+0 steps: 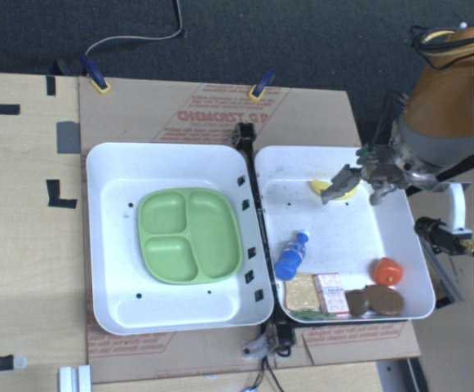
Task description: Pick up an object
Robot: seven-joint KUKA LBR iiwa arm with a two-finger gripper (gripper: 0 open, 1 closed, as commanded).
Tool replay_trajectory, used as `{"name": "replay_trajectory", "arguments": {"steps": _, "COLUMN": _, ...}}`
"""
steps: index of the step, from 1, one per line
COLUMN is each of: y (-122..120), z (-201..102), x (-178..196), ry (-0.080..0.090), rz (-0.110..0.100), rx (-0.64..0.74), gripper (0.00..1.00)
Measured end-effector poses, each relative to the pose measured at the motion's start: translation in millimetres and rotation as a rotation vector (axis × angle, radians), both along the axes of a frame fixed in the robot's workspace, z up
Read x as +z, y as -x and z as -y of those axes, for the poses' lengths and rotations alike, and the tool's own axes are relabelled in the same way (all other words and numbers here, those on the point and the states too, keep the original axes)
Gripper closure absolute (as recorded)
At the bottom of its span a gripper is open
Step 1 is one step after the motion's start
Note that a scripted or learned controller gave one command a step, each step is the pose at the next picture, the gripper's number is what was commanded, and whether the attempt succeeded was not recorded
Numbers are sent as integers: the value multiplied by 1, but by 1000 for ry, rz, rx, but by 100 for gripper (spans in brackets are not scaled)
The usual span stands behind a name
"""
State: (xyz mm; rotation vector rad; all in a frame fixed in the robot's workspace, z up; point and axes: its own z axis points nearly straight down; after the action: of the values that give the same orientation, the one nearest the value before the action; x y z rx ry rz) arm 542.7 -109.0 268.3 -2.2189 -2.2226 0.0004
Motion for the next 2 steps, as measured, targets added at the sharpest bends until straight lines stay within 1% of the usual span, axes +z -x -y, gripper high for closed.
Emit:
{"name": "replay_trajectory", "arguments": {"steps": 1, "y": -42, "z": 36, "x": -117, "ry": 0, "rz": -3, "rx": -1, "gripper": 0}}
{"name": "replay_trajectory", "arguments": {"steps": 2, "y": -117, "z": 28, "x": -183, "ry": 0, "rz": -7, "rx": -3, "gripper": 0}}
